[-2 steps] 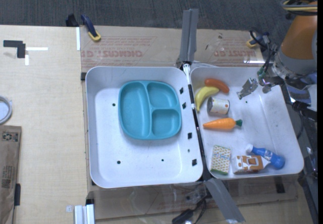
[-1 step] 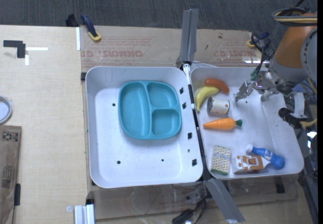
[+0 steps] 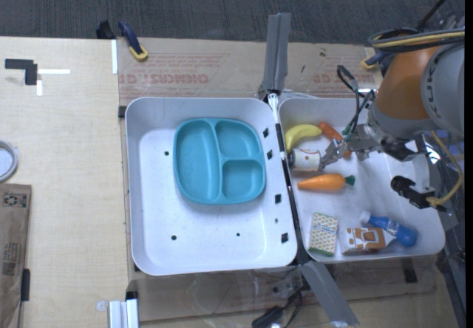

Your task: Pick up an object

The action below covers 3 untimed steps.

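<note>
The gripper (image 3: 338, 151) hung low over the right bin (image 3: 421, 245), reaching in from the right, and whether it was wide or closed could not be told. Just to its left lay a banana (image 3: 299, 134) and a small white jar (image 3: 307, 159), and a carrot (image 3: 323, 183) lay just below it. Farther below sat a small packet (image 3: 323, 233), a carton (image 3: 363, 240) and a blue bottle (image 3: 392, 228). The blue plate (image 3: 219, 161) lay well to its left in the left bin (image 3: 148, 245).
</note>
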Motion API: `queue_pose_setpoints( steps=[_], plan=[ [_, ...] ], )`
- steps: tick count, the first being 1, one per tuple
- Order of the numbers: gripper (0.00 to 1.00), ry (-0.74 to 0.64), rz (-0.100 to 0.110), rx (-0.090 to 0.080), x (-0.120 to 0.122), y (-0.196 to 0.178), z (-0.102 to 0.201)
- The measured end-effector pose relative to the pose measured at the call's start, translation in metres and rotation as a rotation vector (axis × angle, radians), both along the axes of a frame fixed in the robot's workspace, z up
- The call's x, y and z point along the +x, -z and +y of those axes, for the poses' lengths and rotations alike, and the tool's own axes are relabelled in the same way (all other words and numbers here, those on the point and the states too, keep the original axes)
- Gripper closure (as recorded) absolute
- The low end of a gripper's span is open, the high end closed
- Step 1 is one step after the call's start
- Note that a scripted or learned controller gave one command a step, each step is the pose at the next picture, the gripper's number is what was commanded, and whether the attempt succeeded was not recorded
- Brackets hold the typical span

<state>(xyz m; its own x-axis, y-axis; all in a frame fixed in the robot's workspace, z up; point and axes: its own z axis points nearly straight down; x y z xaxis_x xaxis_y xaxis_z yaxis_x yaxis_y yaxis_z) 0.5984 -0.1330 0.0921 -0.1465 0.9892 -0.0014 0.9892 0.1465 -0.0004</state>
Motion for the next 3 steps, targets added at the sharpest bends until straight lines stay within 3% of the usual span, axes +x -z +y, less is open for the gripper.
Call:
queue_pose_setpoints(
  steps=[1,2,3],
  plan=[
    [0.00,0.023,0.001,0.001,-0.055,0.001,0.021],
    [1.00,0.028,0.001,0.001,-0.055,-0.009,0.020],
    [1.00,0.207,0.001,0.000,-0.058,-0.099,0.072]
  ],
)
